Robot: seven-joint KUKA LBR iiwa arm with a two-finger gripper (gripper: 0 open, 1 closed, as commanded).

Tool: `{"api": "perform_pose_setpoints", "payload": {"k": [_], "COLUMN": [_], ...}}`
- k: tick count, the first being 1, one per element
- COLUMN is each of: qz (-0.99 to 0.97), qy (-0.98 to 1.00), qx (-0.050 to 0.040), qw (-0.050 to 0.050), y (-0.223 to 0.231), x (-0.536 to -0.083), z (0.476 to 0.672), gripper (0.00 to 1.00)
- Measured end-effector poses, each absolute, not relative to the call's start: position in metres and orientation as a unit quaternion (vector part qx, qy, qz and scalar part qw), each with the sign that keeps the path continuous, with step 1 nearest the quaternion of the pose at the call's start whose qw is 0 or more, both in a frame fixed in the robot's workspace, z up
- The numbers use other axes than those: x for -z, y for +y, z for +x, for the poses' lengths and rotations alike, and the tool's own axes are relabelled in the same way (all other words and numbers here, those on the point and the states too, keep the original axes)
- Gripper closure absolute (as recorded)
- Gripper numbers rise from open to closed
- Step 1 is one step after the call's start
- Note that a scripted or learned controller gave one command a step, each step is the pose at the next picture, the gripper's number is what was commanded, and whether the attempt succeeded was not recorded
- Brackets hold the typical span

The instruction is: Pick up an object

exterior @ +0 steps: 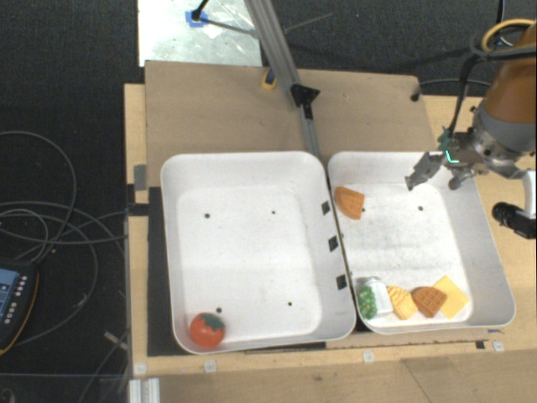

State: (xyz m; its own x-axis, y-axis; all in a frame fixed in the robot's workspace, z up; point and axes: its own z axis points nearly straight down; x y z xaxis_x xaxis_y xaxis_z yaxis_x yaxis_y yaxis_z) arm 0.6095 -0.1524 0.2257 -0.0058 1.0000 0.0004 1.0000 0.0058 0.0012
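Note:
My gripper (436,177) hangs over the far right corner of the right bin (470,242), its two dark fingers spread open with nothing between them. An orange wedge (350,201) lies at the bin's far left, well to the left of the gripper. Along the near edge sit a green and white piece (369,298), a yellow-orange piece (403,302), a brown waffle-like piece (429,300) and a yellow slab (452,295). A red tomato (206,330) rests in the near left corner of the left bin (243,175).
A grey pole (277,40) slants across the back of the bench toward the seam between the bins. Black clips (333,243) mark that seam. Cables and a pendant (13,296) lie on the floor to the left.

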Motion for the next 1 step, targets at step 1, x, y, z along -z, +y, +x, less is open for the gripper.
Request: {"api": "perform_pose_setpoints", "payload": {"k": [1], "qz": [0.707], "qy": [0.707], "qx": [0.0013], "qw": [-0.002], "y": [-0.1595], "x": [-0.1663], "z": [0.6087], "gripper": [0.0]}}
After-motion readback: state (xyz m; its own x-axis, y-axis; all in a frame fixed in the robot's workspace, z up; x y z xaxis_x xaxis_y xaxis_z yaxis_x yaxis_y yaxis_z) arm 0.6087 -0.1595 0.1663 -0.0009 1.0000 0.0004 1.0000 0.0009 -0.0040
